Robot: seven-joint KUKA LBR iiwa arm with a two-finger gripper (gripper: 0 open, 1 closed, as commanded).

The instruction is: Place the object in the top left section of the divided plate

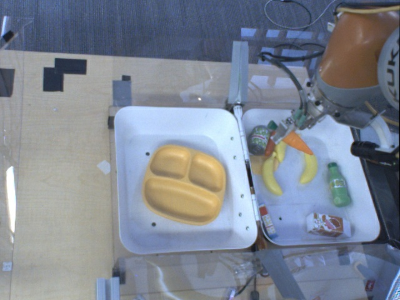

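Lying nearest the lens, a small carton point(327, 224) rests at the front of the right bin point(369, 230), a green bottle point(338, 184) just behind it. Farther back in that bin, the gripper point(289, 129) hangs low over an orange carrot point(298, 144); whether its fingers are parted or closed on anything cannot be told. Two bananas point(272, 174) point(308, 169) lie beside the carrot, a can point(258, 139) to its left. Left of this bin, the yellow divided plate point(185, 183) sits in the left bin point(131, 167).
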